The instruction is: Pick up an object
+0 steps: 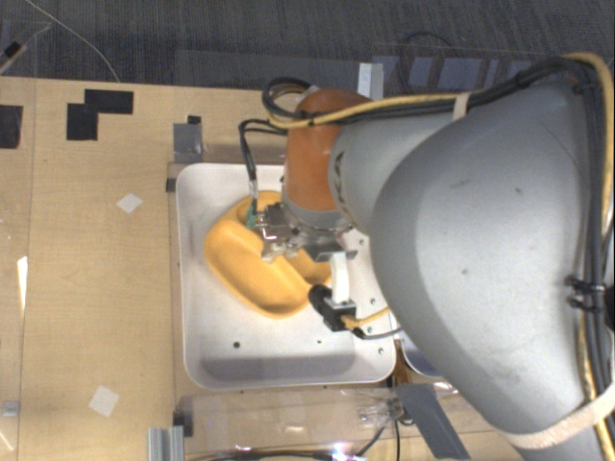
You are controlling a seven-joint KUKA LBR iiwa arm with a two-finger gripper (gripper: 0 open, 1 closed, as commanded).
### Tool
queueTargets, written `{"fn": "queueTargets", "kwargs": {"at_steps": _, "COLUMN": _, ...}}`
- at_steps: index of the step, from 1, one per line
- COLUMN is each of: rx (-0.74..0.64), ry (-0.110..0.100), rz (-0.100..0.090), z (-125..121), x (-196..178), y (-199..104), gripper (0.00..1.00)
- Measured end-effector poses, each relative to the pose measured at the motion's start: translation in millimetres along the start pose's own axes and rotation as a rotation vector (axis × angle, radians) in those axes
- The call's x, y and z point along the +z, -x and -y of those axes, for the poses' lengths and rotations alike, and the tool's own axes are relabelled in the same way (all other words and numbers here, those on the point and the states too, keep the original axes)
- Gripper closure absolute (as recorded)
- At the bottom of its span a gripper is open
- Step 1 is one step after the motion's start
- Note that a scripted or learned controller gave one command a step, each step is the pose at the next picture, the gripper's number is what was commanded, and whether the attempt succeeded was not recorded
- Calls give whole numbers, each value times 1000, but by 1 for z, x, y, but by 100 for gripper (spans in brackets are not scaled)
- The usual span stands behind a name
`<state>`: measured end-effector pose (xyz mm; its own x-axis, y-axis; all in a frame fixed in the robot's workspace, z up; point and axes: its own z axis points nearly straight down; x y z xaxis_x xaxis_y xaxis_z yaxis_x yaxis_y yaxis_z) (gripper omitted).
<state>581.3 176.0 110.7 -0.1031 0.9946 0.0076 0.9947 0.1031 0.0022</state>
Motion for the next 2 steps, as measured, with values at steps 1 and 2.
{"fn": "queueTargets", "kwargs": {"at_steps": 1, "rx": 113, "ry": -3, "rz": 23, "z": -9, "x": 11, "y": -38, "gripper": 100}}
{"fn": "queueTargets", "kwargs": {"at_steps": 2, "rx": 108, "ry": -11, "rz": 29, "z": -8, "x": 2, "y": -35, "gripper": 100}}
